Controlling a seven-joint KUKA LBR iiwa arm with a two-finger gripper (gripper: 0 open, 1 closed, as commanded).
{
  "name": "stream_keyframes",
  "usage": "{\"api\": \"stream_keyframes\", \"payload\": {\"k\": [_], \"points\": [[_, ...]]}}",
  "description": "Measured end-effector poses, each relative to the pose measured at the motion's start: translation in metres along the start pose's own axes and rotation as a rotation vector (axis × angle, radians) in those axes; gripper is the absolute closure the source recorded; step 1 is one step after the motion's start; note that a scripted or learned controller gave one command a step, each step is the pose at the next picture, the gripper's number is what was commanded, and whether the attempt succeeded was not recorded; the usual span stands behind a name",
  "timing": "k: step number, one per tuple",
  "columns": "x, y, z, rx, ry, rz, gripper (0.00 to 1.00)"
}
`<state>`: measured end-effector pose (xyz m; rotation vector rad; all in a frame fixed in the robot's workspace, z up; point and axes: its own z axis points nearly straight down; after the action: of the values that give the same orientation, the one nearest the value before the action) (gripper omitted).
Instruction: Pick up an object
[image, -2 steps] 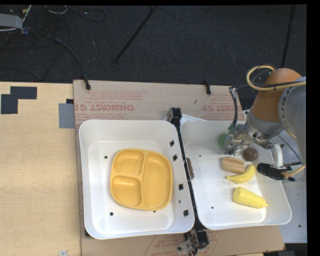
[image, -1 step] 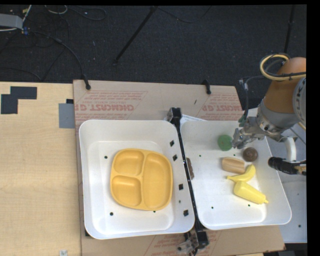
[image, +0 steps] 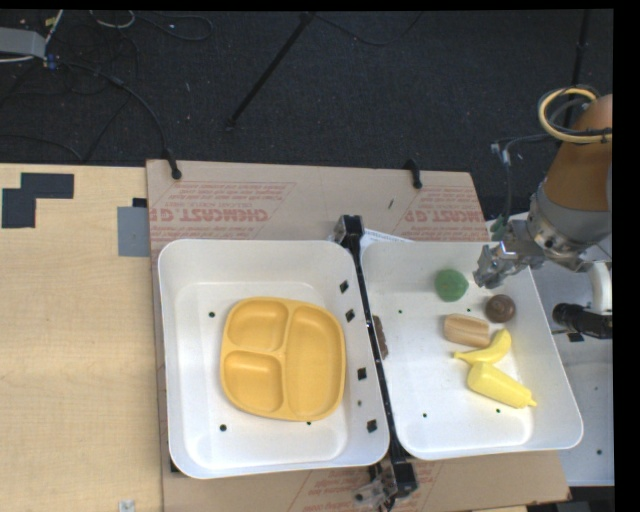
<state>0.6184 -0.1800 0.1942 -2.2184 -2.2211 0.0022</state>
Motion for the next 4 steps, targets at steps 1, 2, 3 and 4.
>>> {"api": "stream_keyframes", "payload": {"k": [1, 2, 3, 4], "points": [[0.000, 0.000, -0.041, -0.003, -0.001, -0.001, 1.00], [0.050, -0.005, -0.034, 0.002, 0.001, -0.001, 1.00], [0.104, -0.022, -0.025, 0.002, 0.000, 0.001, 1.00], [0.152, -0.034, -0.035, 0.003, 0.000, 0.000, 1.00]]}}
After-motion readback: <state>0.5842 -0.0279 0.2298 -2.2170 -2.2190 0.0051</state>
